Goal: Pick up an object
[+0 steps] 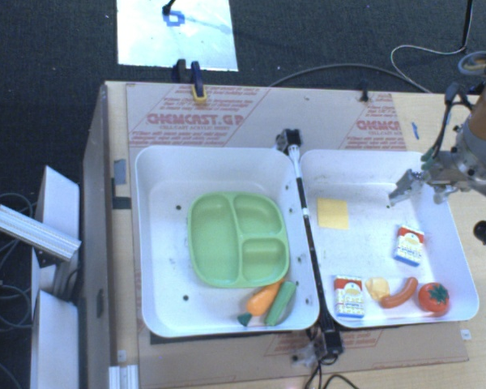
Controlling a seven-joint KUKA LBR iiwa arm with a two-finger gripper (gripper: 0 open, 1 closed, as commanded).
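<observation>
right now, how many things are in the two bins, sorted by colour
Green: 2, divided plate, cucumber
Orange: 1, carrot
Yellow: 2, flat square, small pale piece
Red: 2, sausage, tomato
Red, white and blue cartons: 2
Total: 9

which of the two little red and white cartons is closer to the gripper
The upper carton, by the right bin's right wall below the gripper; the other carton lies at the front edge.

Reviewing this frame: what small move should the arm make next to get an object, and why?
Probably shift toward the near side and descend over the small carton. The gripper hovers above the right bin with nothing between its fingers, and the carton is the closest item, lying apart from the others.
</observation>
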